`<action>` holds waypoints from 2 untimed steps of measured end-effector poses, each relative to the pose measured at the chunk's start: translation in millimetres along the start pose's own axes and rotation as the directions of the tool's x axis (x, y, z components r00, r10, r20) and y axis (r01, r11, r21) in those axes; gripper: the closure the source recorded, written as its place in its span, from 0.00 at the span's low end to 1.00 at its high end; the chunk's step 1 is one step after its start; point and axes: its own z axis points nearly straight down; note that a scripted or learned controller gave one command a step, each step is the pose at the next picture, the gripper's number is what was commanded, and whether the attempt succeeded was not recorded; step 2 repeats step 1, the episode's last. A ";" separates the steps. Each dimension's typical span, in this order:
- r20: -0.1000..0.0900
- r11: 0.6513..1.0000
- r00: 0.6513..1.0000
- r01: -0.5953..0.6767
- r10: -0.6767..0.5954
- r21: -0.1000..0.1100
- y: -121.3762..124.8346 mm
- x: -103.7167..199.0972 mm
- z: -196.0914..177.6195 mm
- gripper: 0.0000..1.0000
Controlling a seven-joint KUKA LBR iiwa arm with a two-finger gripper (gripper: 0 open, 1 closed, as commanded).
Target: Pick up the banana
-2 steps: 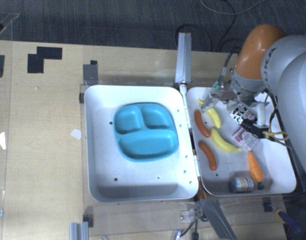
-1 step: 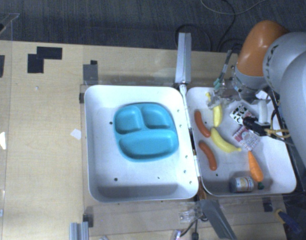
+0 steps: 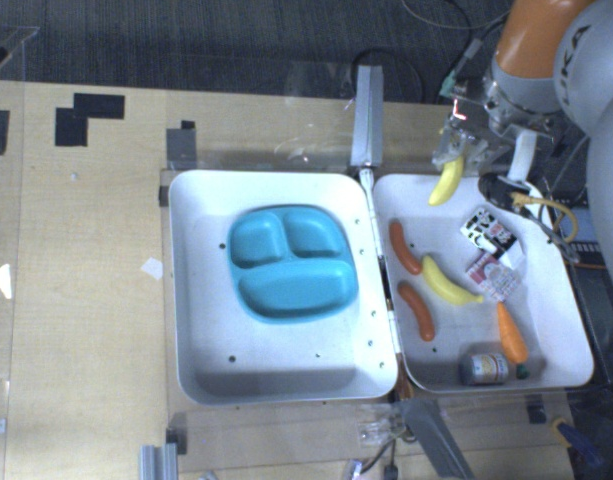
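Observation:
A yellow banana (image 3: 446,183) hangs tilted above the back edge of the right bin (image 3: 571,318), its upper end between the fingers of my gripper (image 3: 458,154). The gripper is shut on it, below the grey wrist and orange band at the upper right. A second banana (image 3: 448,282) lies on the floor of the right bin, near its middle, apart from the gripper.
The right bin also holds two red sausages (image 3: 405,247) (image 3: 417,310), a carrot (image 3: 511,334), a small can (image 3: 483,368), a foil packet (image 3: 496,270) and a black-and-white card (image 3: 485,229). A blue divided plate (image 3: 289,262) lies in the left bin (image 3: 191,298). A metal post (image 3: 366,118) stands between the bins at the back.

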 end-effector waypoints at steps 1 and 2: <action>0.001 0.999 0.999 -0.040 0.040 0.001 -0.1 -30.5 -22.4 1.00; 0.001 0.999 0.999 -0.040 0.040 0.001 -0.1 -30.5 -22.4 1.00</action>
